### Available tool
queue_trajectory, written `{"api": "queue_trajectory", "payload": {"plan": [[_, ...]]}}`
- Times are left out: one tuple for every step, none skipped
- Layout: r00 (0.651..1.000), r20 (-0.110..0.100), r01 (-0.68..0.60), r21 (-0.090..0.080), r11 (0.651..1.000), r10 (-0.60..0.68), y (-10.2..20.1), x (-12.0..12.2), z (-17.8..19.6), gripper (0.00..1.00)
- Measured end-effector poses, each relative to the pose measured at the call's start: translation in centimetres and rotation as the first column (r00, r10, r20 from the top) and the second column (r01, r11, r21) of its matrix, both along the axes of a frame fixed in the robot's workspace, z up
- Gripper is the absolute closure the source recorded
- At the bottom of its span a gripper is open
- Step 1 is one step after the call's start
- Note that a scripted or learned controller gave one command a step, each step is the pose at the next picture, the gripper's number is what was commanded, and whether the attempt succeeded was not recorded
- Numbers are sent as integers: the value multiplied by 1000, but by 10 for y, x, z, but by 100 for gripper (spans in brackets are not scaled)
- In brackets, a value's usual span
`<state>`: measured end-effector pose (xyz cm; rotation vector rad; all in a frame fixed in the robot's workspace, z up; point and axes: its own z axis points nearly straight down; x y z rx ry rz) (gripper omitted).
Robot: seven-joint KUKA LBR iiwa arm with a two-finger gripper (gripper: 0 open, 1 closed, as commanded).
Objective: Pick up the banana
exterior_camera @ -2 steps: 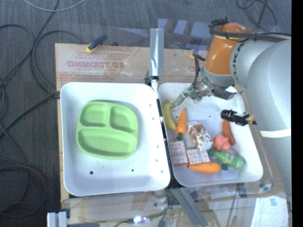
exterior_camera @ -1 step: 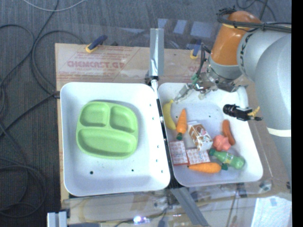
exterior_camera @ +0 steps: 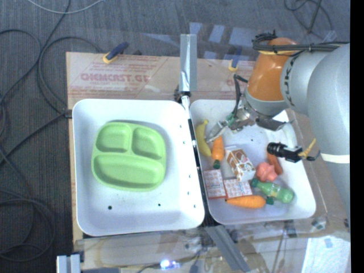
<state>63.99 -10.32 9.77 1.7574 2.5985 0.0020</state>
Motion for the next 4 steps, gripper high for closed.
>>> {"api": "queue_trajectory", "payload": {"plan": [[983,-16,-181,-3,984,181,-3,26,-6,0],[947,-6,-322,1,947,322,-62,-27,8,0],[948,-5,-319,6,948,319,-60,-27,14,100],[948,-5,-319,6,948,319,-60,-27,14,0]]}}
